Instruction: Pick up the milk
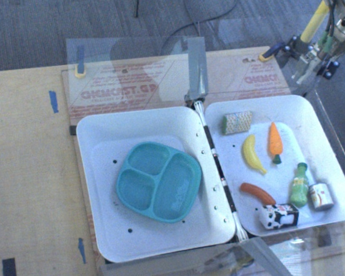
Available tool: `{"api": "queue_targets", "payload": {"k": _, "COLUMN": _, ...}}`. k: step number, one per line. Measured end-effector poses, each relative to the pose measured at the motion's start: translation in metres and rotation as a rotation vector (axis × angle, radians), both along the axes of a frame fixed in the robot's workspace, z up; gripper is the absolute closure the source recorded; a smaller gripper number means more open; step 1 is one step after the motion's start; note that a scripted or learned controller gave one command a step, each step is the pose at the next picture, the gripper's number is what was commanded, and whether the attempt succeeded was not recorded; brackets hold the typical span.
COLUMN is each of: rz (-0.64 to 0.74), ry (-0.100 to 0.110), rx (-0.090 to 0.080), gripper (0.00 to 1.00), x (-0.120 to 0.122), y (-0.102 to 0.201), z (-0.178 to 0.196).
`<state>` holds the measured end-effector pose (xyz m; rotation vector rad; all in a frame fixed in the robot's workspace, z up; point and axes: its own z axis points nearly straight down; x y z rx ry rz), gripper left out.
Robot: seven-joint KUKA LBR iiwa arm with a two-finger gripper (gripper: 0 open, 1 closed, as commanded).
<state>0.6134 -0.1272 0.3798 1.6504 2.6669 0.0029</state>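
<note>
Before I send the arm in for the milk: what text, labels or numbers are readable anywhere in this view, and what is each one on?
Red print on the clear panel behind the left bin: mirrored and blurred, not readable.
Shorter red print on the panel behind the right bin: too blurred to read.
Milk carton: black-and-white cow pattern, no legible words.
Can: label too small to read.
Green bottle: label too small to read.
</note>
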Motion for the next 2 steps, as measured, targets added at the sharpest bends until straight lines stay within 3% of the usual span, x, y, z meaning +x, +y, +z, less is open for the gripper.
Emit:
{"api": "queue_targets", "payload": {"k": 1, "rz": -0.098, "ry": 0.0, "rx": 0.001, "gripper": 1.0, "x": 0.022, "y": 0.108, "z": 0.056}}
{"api": "queue_targets", "payload": {"k": 2, "rz": -0.328, "ry": 0.0, "rx": 0.002, "gripper": 1.0, "x": 0.052, "y": 0.148, "z": 0.056}}
